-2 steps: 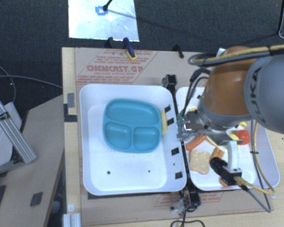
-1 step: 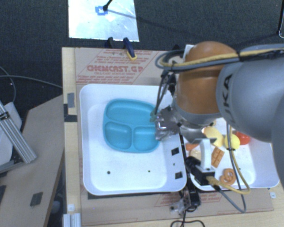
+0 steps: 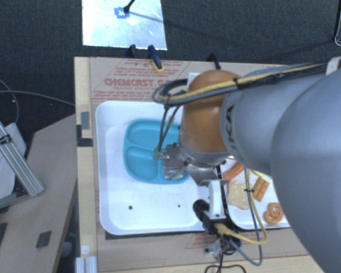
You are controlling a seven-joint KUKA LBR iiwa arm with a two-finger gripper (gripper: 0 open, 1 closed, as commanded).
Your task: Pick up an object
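We look down on the bench and see the grey arm (image 3: 290, 129) sweeping in from the right, its orange band (image 3: 207, 115) sitting over the middle of the scene with cables looped across it. Below the band the wrist drops into the left white bin (image 3: 111, 152), and the gripper (image 3: 171, 166) hangs at the right-hand edge of a blue divided tray (image 3: 142, 149). Whether the pincer is open, closed or gripping anything we cannot tell, since the wrist housing covers that part from above. The blue divided tray is the object nearest the tool; it lies flat on the floor of the left bin, toward its far half, and its long axis runs from far to near, with a ridge splitting it into a far compartment and a near one. Its right side passes under the wrist, so we cannot say whether tool and tray touch. The near part of that bin floor shows two small dark dots. In the right bin, near and to the right of the wrist, we see a pale cracker-like piece (image 3: 238, 195), an orange waffle-like block (image 3: 260, 187) just beside it, and a small pretzel-shaped item (image 3: 273, 213) nearer still. A silvery sheet (image 3: 124, 16) lies beyond the bench at the far side.
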